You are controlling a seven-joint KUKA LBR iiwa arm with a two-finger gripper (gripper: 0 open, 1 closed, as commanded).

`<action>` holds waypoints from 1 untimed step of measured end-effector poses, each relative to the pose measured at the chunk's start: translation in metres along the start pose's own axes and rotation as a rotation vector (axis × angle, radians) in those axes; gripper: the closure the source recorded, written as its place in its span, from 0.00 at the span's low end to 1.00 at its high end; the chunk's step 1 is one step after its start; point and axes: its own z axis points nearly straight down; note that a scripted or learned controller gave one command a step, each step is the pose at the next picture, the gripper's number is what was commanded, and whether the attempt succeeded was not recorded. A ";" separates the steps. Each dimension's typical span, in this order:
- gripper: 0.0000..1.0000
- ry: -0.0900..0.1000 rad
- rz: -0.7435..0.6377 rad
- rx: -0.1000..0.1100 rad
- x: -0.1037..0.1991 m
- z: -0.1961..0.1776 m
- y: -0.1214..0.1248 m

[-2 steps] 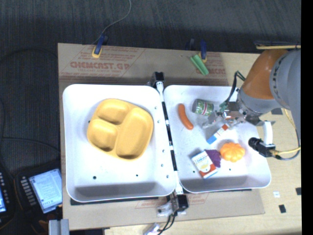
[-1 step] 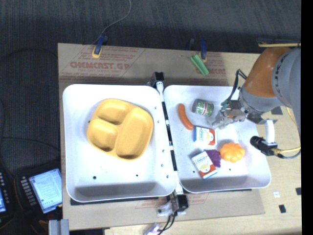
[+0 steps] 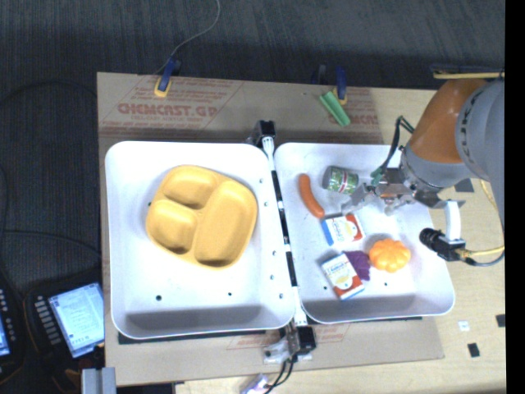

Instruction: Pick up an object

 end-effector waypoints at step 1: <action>0.00 -0.005 0.001 -0.011 0.051 0.016 -0.066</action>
